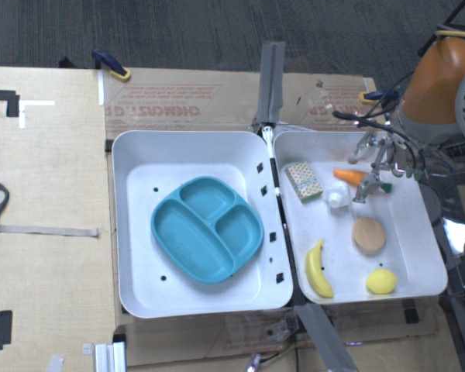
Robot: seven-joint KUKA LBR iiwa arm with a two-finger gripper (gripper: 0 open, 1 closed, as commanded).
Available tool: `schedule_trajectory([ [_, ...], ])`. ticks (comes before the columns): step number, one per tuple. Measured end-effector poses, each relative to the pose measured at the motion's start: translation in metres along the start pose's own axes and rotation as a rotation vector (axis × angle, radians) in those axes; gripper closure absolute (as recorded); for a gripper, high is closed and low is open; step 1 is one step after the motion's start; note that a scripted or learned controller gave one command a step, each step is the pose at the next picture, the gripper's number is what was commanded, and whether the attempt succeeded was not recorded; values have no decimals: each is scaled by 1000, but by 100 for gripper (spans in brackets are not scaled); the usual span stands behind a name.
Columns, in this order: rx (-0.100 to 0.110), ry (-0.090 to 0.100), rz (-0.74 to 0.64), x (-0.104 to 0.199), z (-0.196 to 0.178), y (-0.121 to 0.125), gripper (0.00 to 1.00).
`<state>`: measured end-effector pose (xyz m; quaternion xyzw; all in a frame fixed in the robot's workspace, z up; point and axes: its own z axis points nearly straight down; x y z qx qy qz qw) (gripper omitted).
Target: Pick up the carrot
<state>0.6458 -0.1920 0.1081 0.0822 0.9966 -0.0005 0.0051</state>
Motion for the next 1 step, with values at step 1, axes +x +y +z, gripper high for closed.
schedule_trajectory([
  [1,0,3,82,1,13,13,0],
])
